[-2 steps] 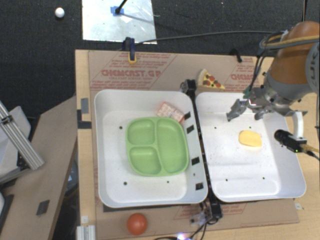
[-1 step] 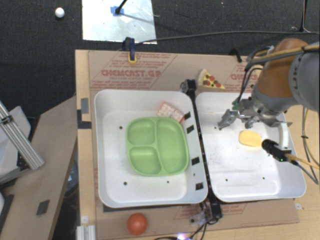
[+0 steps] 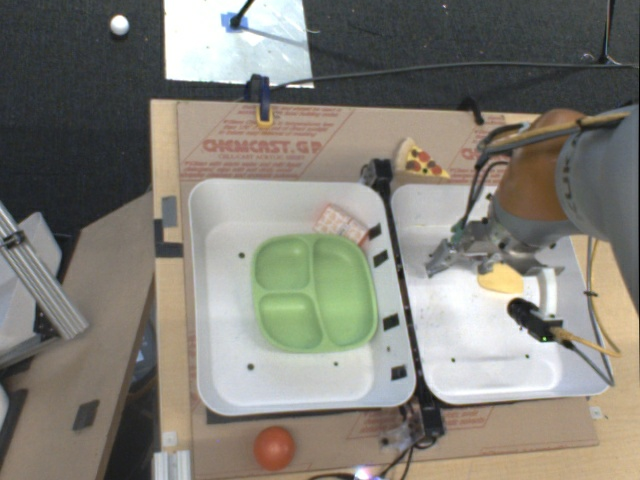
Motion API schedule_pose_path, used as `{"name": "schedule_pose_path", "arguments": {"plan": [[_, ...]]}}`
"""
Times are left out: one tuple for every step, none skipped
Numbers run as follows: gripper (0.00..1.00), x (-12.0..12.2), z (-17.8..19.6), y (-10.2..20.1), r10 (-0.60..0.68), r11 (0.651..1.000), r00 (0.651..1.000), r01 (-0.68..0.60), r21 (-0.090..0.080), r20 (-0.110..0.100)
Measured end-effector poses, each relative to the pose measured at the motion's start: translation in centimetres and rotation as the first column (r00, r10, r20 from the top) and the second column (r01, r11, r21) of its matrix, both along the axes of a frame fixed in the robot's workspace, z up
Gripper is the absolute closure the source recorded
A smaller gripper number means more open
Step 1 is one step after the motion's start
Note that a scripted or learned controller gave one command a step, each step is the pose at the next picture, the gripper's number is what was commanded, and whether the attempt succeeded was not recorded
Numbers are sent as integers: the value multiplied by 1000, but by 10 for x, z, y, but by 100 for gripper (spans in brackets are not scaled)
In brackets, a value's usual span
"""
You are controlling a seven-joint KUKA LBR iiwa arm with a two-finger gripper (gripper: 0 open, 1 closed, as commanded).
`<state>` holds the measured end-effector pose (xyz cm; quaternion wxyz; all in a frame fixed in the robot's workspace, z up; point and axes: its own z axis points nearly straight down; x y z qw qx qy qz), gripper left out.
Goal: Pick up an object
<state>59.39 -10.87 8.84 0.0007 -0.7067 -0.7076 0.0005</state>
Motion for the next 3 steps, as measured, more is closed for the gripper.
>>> {"name": "schedule_pose_path", "arguments": {"plan": [[100, 1, 13, 0, 1, 1000, 1000, -1, -1, 5], [100, 0, 57, 1, 2, 1000, 1000, -2, -1, 6], [100, -7, 109, 7, 3, 1000, 1000, -3, 0, 4]]}}
